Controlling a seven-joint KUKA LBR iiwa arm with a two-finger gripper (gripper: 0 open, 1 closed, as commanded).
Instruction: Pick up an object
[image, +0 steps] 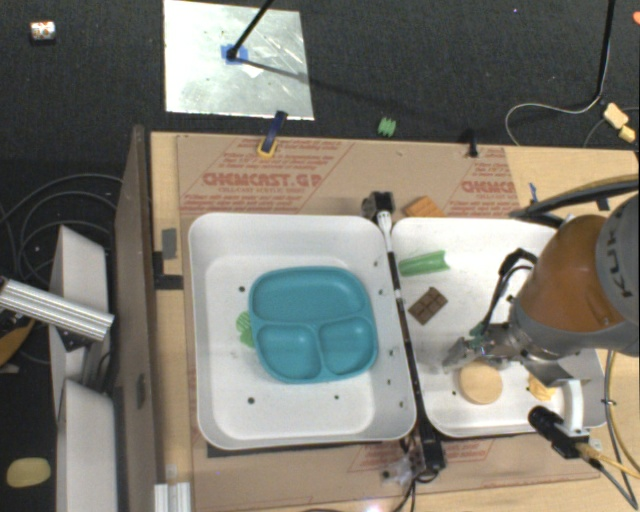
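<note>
Jaws of the gripper, spread unclear, hover in the right bin just above a tan round object, with a brown block at eleven o'clock.

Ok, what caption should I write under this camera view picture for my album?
Robot gripper hovers by a round tan object in the right bin; a blue divided plate fills the left bin.

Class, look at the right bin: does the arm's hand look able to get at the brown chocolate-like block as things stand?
Probably yes. The brown block lies flat and alone in the right bin, with the green piece and tan round piece apart from it. The hand hovers nearby, nothing between.
</note>
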